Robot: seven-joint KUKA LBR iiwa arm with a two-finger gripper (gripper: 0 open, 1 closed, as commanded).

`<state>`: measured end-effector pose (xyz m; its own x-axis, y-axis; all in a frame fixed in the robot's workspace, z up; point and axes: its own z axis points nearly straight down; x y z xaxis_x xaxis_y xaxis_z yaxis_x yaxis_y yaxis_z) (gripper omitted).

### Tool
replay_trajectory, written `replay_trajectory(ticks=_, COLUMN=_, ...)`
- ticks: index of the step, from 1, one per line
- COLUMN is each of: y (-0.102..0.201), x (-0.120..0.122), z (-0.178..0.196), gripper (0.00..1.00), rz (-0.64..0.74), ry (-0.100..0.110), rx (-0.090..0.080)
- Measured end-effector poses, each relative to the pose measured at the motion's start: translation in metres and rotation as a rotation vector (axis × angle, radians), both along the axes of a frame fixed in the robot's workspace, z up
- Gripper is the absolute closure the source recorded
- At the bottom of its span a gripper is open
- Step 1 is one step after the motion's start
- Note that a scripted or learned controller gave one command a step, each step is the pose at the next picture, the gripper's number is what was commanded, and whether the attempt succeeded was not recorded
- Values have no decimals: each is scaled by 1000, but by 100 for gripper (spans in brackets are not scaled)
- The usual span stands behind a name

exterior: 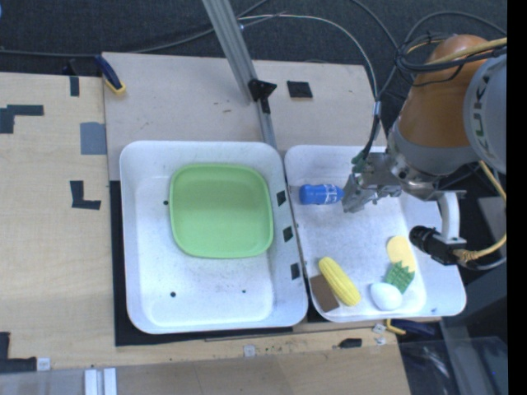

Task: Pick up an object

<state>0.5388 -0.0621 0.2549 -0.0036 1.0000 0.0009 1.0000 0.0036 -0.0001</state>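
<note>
The gripper (356, 197) hangs low in the right bin (362, 245), near its far edge, just beside a blue bottle (319, 193) lying on its side. A corn cob (338, 281) lies near the front edge. The left bin (140, 245) carries 1 green plate (221, 211).

"KU" lettering, grey arm (494, 118) casing

The blue bottle (319, 194) — its right end hidden behind the arm.
</note>
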Motion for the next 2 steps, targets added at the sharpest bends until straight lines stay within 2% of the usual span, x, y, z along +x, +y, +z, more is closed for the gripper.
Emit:
replay_trajectory(ticks=1, y=45, x=2, z=1, gripper=100, rz=0, ry=1, rx=0)
replay_trajectory(ticks=2, y=97, x=2, z=-17, gripper=100, rz=0, ry=2, rx=0)
